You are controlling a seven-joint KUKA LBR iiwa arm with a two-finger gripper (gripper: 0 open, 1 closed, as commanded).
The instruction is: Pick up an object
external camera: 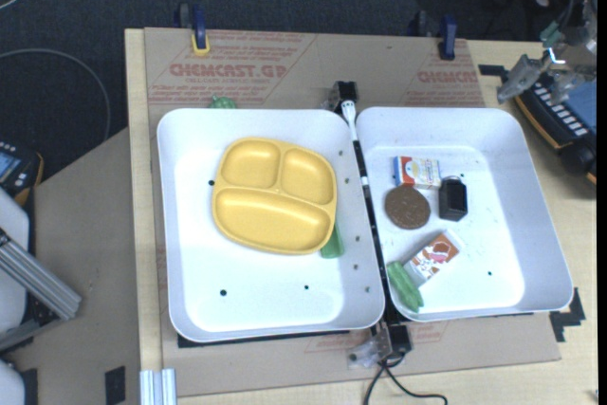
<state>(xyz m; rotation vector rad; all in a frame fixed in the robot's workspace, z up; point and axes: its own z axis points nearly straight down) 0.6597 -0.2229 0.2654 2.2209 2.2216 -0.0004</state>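
Black block point(453, 199) is my pick among the loose things: it lies in the right bin point(531, 204), just beside the brown disc point(408, 207), on the disc's right, and whether the two touch is too close to tell. It looks like a hard, small, compact piece, probably light and stiff enough not to give under a pinch. Its dark surface may be smooth, so a slip is possible. I would close across its narrower width, coming from above, with the pinch line kept off the disc side so nothing gets nudged.

It is dark all over, roughly rectangular with rounded corners, longer up-and-down in the view than across; finer detail is too small to read.

Above the disc sits a white packet point(417, 172) with red and blue print. Below it and slightly right lies a red-and-white packet point(433, 258), and beyond that a green item point(403, 285) by the bin wall. Well left of the disc, in the left bin point(190, 232), rests a yellow divided plate point(275, 194).

The gripper point(555, 62) appears far up and right of the disc, outside the bins; whether it is open or closed cannot be told.
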